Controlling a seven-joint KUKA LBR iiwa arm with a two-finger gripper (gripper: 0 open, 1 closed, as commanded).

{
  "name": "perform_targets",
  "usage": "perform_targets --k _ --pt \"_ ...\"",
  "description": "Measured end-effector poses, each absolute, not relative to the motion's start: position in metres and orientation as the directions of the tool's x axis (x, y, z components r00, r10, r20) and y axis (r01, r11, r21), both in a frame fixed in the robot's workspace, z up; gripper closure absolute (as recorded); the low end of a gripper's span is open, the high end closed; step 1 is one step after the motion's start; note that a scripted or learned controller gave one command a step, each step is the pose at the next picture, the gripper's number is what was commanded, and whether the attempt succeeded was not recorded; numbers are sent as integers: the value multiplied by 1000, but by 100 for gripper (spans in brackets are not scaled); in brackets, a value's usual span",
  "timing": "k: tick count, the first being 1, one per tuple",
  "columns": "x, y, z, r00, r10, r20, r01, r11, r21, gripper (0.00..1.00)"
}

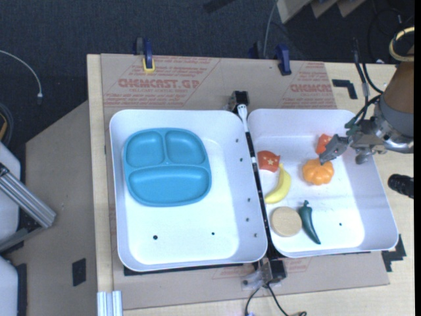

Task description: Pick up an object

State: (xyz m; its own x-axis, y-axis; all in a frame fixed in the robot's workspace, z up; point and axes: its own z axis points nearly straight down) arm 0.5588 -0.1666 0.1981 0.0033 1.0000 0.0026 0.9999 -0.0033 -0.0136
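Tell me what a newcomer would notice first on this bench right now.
The big blue divided plate in the left bin stands out first. Next comes the bright toy food in the right bin: an orange pumpkin, a yellow banana and a dark green pepper. The gripper hangs just above the pumpkin.

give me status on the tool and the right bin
Tool above right bin, over orange pumpkin. Nothing gripped that shows. Banana, pepper close by.
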Motion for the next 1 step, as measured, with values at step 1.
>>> perform_targets --k 1 --pt "562 -166 205 0 1000 0 1000 0 0 0"
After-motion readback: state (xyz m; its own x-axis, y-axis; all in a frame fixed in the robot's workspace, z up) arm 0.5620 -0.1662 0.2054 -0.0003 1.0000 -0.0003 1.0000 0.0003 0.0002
